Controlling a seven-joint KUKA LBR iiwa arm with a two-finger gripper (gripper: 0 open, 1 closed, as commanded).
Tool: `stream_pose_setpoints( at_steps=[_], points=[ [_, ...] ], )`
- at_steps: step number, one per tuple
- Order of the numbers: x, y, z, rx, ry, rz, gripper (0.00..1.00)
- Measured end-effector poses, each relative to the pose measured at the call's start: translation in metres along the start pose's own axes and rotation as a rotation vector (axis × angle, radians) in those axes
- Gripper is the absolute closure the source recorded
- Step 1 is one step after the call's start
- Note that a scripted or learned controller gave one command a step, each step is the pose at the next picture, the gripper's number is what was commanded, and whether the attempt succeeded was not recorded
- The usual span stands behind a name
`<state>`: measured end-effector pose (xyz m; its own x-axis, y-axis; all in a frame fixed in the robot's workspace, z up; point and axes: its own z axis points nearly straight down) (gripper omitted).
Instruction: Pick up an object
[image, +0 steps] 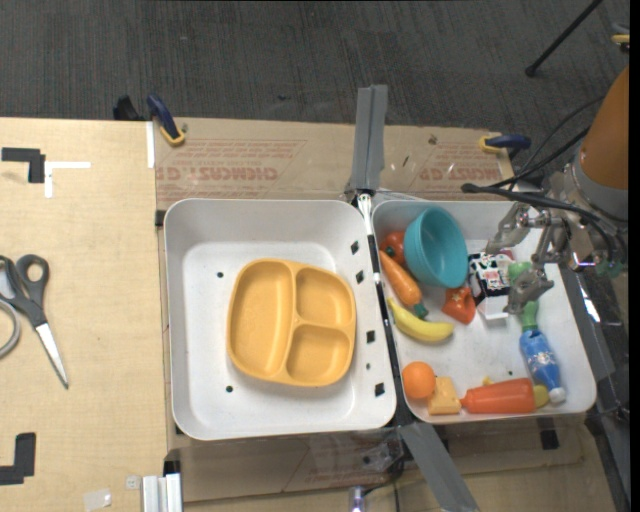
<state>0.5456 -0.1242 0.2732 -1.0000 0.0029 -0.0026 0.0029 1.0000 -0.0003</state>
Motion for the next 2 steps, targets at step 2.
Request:
stream_pose_setpoints(
  at_steps=[2],
  points=[
    [-0.069, -0.049, 0.159, 0.0, -0.028, 0.266, 0.0]
  ],
)
